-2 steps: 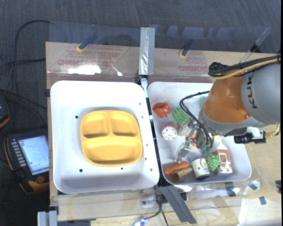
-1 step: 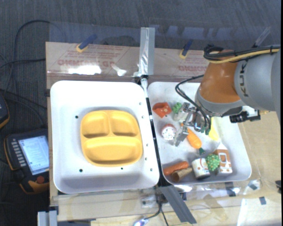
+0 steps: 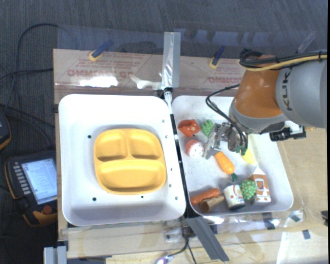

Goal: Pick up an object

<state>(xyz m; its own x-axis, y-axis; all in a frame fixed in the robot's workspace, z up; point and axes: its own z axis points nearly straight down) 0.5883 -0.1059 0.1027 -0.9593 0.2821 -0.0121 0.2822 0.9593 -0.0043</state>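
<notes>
Toy carrot (image 3: 225,162) is lying in the right bin (image 3: 278,169), just beside the gripper (image 3: 223,140). Whether its fingers are released or clenched, I cannot tell. Yellow tray (image 3: 130,160) is sitting in the left bin (image 3: 77,147).

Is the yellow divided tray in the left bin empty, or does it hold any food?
Empty. The yellow divided tray shows bare compartments; the toy foods, such as the carrot, lie in the right bin.
</notes>
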